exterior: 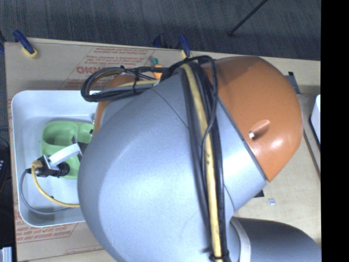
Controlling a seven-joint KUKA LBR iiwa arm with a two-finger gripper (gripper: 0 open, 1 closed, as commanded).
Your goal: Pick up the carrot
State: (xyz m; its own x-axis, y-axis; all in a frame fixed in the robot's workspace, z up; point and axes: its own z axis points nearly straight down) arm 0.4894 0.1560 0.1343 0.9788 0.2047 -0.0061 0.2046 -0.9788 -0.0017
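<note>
Camera view: the left bin (19,124) is largely covered by the grey arm (163,168); a green object (57,135) is seen inside (the gripper's state cannot be told).

A large grey metal robot arm (163,173) reaches in from the right and hangs over the middle and right of the pale wooden table (305,168). At the table's left lies a shallow white plastic bin (15,146), its right part hidden beneath the arm. Inside the bin, toward its back, rests a green rounded plastic object (57,135), just left of the arm. A blue clamp (24,43) sits on the table's back edge at the left corner. A second blue clamp (184,43) sits near the middle of that edge. Behind the table lies dark carpeted floor (109,10).
</note>
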